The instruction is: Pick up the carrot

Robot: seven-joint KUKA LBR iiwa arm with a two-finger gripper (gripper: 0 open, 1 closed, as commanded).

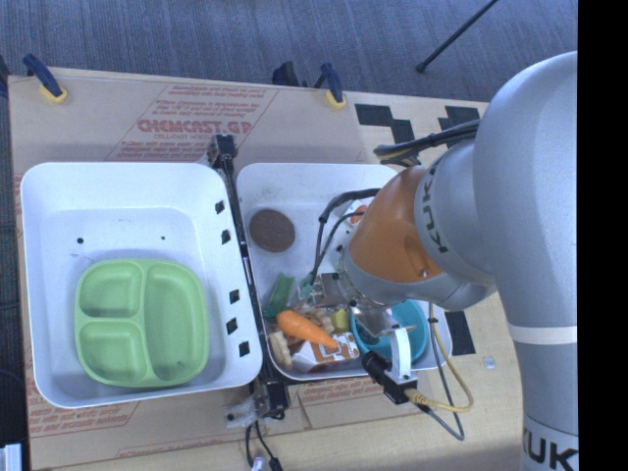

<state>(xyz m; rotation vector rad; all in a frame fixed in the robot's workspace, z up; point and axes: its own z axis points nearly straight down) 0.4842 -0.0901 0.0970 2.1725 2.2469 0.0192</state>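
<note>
Jaws [385, 346] hang low in the right bin [294, 180], lower middle of the frame; I cannot tell if they are wide or narrow. Just left lies the carrot [307, 329] among other toys. Slide over, drop straight, pinch its fat middle.

Robotics lab: KUKA arm [510, 214], clamped cardboard bench [196, 116], two white bins [49, 263], tripod leg [471, 18].
</note>
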